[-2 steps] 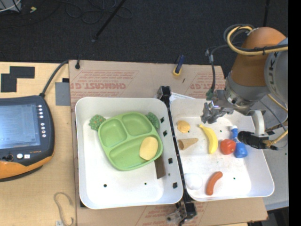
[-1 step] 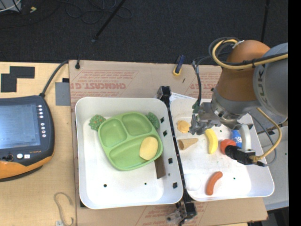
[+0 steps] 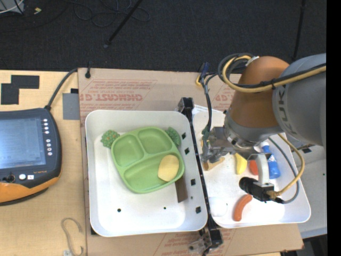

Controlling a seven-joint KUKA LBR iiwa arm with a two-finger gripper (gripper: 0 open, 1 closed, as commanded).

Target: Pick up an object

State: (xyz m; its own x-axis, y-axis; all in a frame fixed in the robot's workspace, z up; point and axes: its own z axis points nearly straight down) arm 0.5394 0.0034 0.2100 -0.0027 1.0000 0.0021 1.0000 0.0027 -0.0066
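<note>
My gripper (image 3: 212, 152) hangs low over the left part of the right bin (image 3: 298, 209), close to the wall between the two bins. Right under it lies a tan block (image 3: 214, 165). To its right, partly hidden by the arm, a yellow piece (image 3: 240, 164), a red piece (image 3: 254, 167), a white piece (image 3: 262, 163) and a blue piece (image 3: 273, 167) lie close together. A red sausage-shaped thing (image 3: 241, 207) rests near the bin's front edge.
In the left bin (image 3: 106, 207) sits a green divided plate (image 3: 133, 159) with a yellow rounded thing (image 3: 168, 168) in its front compartment. A dark brown block (image 3: 181, 191) leans by that bin's right wall. A tablet (image 3: 24, 148) lies on the bench at the left.
</note>
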